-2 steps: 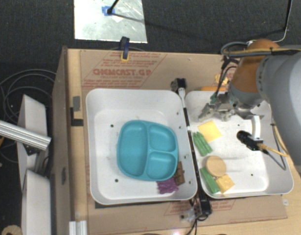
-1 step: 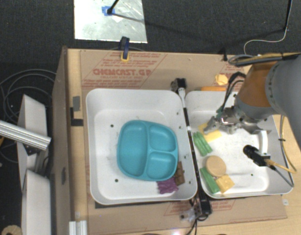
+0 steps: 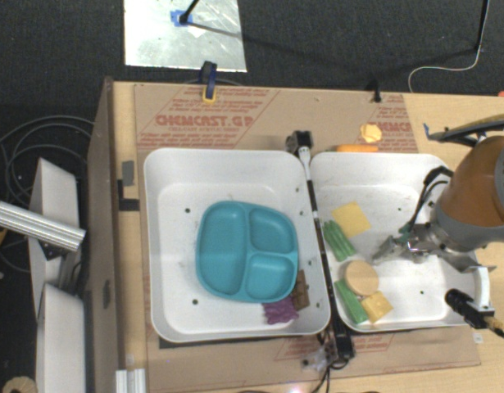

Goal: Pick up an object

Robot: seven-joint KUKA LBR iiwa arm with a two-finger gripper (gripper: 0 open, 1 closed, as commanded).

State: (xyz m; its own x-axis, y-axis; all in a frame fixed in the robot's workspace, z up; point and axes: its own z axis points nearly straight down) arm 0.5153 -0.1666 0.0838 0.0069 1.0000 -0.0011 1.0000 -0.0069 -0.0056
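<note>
The right bin (image 3: 399, 174) holds a flat yellow square (image 3: 350, 218), a long green piece (image 3: 338, 240), a tan round disc (image 3: 360, 277), a second green piece (image 3: 351, 304) and a small yellow chunk (image 3: 377, 306). My gripper (image 3: 392, 249) hangs low over the middle of this bin, just right of the green piece and above-right of the tan disc. Nothing shows in its grasp. The arm's grey and orange wrist (image 3: 474, 203) covers the bin's right side.
The left bin (image 3: 178, 178) holds a teal divided plate (image 3: 247, 250), with a purple item (image 3: 278, 311) and a brown item (image 3: 301, 291) at its lower right. A ridge (image 3: 313, 219) separates the bins. An orange item (image 3: 356, 147) lies on the cardboard behind the right bin.
</note>
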